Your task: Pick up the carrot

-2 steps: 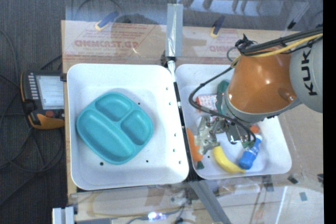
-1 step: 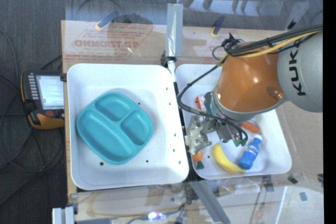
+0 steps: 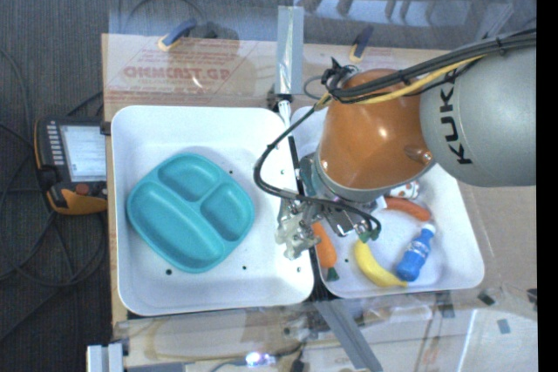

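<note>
The carrot (image 3: 326,250) is a short orange piece lying at the left end of the right bin (image 3: 466,261), close to the divider between the two bins. My gripper (image 3: 296,235) hangs under the orange wrist band (image 3: 370,135) and sits low over that divider, just left of the carrot and touching or nearly touching its upper end. The carrot's top is partly hidden by the gripper body and its cables.
A yellow banana (image 3: 375,267) lies just right of the carrot, with a blue bottle (image 3: 417,253) beside it and a red-orange item (image 3: 408,207) behind. A teal divided plate (image 3: 190,209) sits in the left bin (image 3: 139,126). A black cable (image 3: 266,165) loops over the divider.
</note>
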Tool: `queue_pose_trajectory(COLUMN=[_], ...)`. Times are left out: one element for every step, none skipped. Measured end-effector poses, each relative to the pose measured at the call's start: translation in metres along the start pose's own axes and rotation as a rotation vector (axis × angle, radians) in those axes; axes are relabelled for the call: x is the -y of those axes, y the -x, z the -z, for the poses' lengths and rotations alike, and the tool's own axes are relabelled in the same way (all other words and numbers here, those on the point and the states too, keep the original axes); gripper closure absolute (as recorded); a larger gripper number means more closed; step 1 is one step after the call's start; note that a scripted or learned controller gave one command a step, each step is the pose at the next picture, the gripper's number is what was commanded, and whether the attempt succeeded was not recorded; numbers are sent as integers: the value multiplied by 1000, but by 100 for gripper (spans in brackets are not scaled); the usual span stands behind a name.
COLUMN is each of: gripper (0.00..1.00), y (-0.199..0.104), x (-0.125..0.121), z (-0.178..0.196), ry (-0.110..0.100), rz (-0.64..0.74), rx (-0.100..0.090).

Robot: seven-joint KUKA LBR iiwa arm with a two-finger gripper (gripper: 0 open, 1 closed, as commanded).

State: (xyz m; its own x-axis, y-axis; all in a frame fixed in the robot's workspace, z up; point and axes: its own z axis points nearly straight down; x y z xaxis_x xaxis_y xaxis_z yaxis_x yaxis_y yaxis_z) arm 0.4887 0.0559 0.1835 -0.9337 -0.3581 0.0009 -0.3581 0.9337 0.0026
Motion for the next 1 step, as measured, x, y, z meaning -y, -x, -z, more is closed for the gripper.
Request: queue_pose_trajectory(gripper=[100], y=[-3], x=[16], z=[-1], ry=[0], rz=[-328], rx=[-1])
